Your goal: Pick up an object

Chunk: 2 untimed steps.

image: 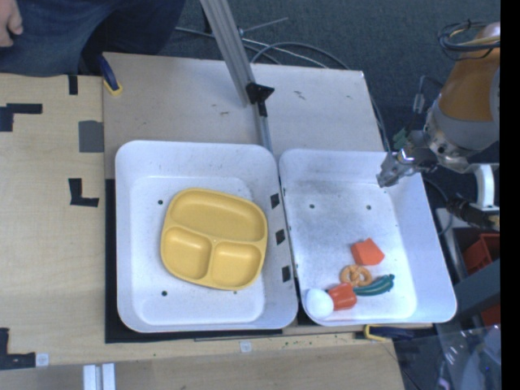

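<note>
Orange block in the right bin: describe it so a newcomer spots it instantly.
Find the right white bin, the one without the yellow tray. A small cluster sits near its front edge; the orange block is the piece farthest back. It is the only plain boxy one, unlike the pretzel and white egg.

Pale wooden bench (49, 218); dark carpet floor (366, 23); cables (284, 51); slanting metal pole (227, 39).

yellow divided plate (214, 239) | white bins (138, 165) | orange block (367, 252) | teal piece (379, 286) | white egg (318, 302)
</note>
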### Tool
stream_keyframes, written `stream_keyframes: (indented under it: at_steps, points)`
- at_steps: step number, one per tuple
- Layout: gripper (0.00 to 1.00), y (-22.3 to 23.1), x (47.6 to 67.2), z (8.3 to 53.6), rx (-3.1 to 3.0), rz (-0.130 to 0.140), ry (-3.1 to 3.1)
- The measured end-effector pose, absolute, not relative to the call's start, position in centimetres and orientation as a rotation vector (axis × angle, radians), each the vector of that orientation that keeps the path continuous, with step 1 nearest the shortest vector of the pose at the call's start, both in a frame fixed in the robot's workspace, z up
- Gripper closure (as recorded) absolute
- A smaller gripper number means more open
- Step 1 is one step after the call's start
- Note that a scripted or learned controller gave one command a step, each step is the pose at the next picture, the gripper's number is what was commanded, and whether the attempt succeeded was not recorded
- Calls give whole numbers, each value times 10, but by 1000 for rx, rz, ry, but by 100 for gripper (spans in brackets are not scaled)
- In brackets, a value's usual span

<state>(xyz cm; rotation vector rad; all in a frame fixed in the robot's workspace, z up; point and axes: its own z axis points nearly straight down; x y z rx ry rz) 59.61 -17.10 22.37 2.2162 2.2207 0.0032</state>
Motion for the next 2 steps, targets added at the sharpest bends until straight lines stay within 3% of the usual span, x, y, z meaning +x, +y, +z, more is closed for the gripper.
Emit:
stream_keyframes:
  at_steps: [1,2]
  points:
    - [100,-171,597,245,2218,1,2223]
    - [100,-115,606,252,2214,3,2230]
